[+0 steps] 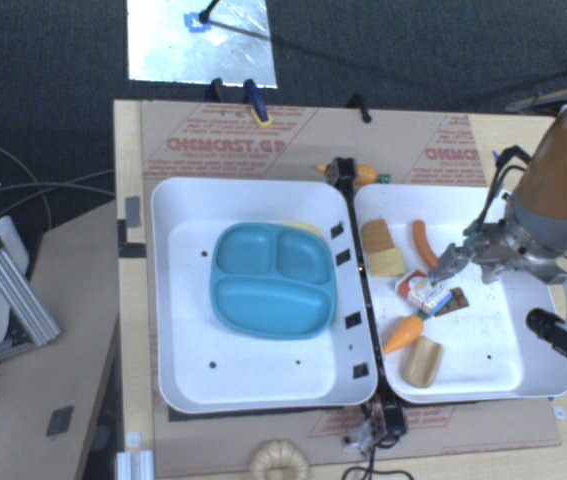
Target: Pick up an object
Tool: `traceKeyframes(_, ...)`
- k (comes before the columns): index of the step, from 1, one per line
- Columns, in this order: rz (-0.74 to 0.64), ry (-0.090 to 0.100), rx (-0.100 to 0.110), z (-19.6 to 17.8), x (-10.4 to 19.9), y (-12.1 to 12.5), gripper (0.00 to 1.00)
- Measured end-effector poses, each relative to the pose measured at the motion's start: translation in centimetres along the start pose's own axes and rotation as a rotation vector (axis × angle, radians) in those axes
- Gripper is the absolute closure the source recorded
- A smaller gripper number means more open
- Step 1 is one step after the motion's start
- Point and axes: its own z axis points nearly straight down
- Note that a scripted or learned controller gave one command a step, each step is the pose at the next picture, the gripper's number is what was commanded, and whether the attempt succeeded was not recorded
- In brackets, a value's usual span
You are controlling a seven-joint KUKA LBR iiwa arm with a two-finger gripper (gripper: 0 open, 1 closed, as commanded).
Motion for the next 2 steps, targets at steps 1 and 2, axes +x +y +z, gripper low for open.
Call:
traceKeyframes(1,-0.003,-0.002,-0.014,-0.7,0.0,0.3,0.00)
traceKeyframes(2,-0.002,-0.001,-0.010,4.9,1.0,0.5,0.00)
